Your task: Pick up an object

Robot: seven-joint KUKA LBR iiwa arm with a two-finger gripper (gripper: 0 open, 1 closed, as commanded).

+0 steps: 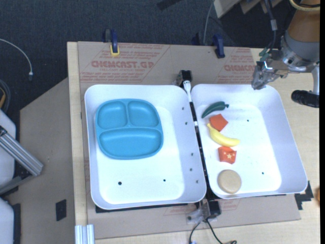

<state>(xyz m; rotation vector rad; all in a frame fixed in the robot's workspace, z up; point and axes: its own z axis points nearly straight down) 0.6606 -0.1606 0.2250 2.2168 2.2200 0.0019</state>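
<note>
The right bin [269, 136] holds five small items along its left side: a green pepper [215, 108], a red-orange block [219, 122], a yellow banana [221, 136], a red piece with a yellow spot [227, 155] and a tan round disc [229, 181]. My gripper [260, 81] hangs over the bin's far rim near its back right corner, well away from all of these items. Nothing shows between its fingers.
The left bin [142, 187] holds a blue divided plate [129, 128]. Clamps [114, 42] stand at the bench's back edge. A black fixture [186, 78] sits between the bins at the back. Cables run near the front edge.
</note>
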